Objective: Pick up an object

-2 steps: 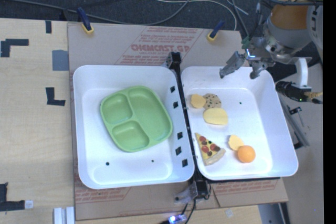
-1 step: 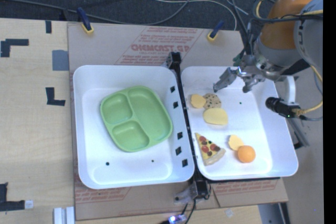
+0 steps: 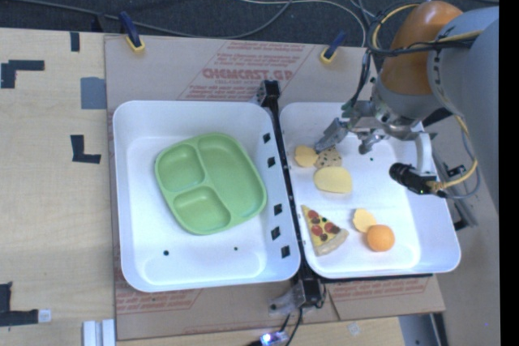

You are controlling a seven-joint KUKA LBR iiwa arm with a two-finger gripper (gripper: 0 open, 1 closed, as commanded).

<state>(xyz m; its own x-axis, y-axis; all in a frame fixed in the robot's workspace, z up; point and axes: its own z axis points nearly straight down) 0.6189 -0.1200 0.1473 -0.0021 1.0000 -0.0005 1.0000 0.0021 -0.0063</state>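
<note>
Toy food, six pieces, all in the right bin. Round yellow piece near the bin's left wall. Brown speckled cracker just beside it, to its right. Pale yellow lump directly below the cracker, touching or nearly touching it. Pizza slice with red topping near the front left of the bin. Small yellow wedge and orange ball to the right of the pizza, side by side. Green divided plate, three compartments, lies flat in the left bin. Gripper sits low over the back of the right bin, fingers spread apart, nothing between them; one fingertip is just above the cracker.
</note>
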